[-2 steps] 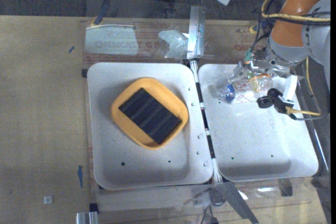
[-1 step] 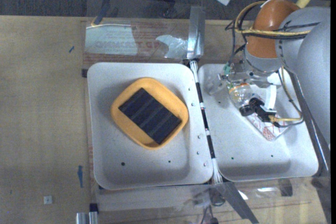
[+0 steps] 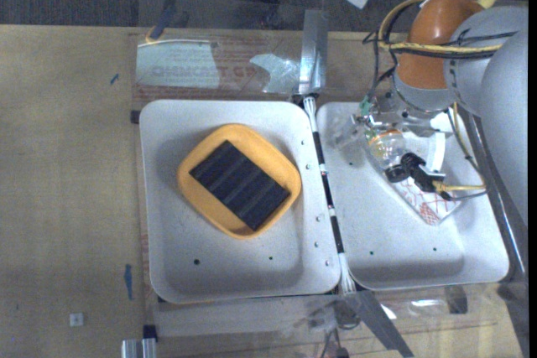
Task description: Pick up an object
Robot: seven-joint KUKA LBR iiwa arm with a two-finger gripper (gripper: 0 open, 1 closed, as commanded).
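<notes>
Rounded orange pad w/ ribbed black top, left bin.

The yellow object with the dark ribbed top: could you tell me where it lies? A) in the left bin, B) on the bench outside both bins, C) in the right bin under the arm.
A: the yellow object rests inside the left bin, while the arm is over the right bin.

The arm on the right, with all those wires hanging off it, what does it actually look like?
The arm is smooth, rounded and light grey, with a glossy orange band above the wrist. Yellow and black cables loop around that band, and another yellow cable trails out by the wrist. The tool at its end is a cluttered mix of black, white and clear parts.
</notes>
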